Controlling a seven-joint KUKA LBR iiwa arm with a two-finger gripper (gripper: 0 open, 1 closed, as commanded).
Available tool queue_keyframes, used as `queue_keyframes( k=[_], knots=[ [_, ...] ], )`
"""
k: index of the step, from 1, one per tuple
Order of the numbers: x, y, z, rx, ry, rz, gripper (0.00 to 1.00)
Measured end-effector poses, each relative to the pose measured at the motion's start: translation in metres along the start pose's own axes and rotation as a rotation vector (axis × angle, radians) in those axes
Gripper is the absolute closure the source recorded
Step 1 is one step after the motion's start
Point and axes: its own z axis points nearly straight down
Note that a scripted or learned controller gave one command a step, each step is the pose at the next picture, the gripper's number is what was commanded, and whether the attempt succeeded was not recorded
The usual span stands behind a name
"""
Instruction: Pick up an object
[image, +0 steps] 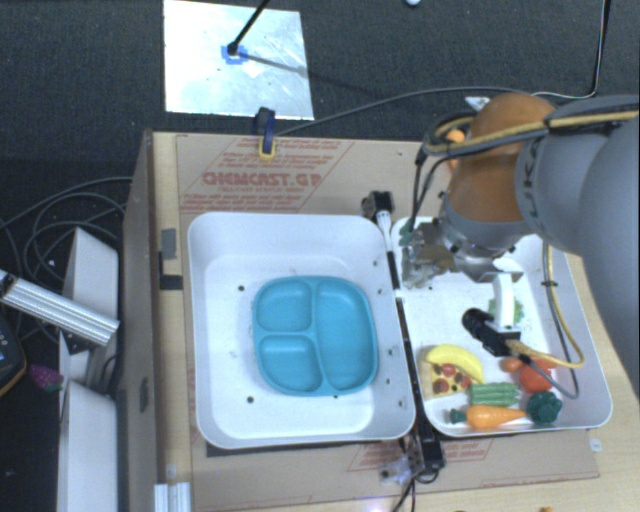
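Claw low at the far left corner of the right-hand bin, just beside the wall it shares with its neighbour. The grey arm with its orange band sweeps in from the view's right and hangs over the far half of that bin. Wide or narrow? I cannot tell from this angle, as the wrist covers the tip, and nothing shows as held.

The pickings are all in this same bin, crowded toward the near side and well apart from the claw. A yellow banana lies near the middle of the near half, with a pale piece dotted in red touching it on the near side. A green pod-like piece sits just right of that, and an orange carrot lies along the near wall. A dark green broccoli sits at the carrot's right end, with a red piece just beyond it. A white-and-green stalk stands apart, up toward the arm.

Over in the left bin, a blue divided plate lies flat in the middle. Both bins sit on the cardboard-topped bench.
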Motion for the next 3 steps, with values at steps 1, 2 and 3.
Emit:
queue_keyframes(
  k=[1,2,3],
  knots=[
    [0.028,-0.005,-0.011,-0.001,0.0,-0.001,1.0],
    [0.05,0.035,-0.027,-0.001,-0.001,0.0,1.0],
    [0.029,0.048,-0.057,-0.002,-0.001,0.003,1.0]
  ],
)
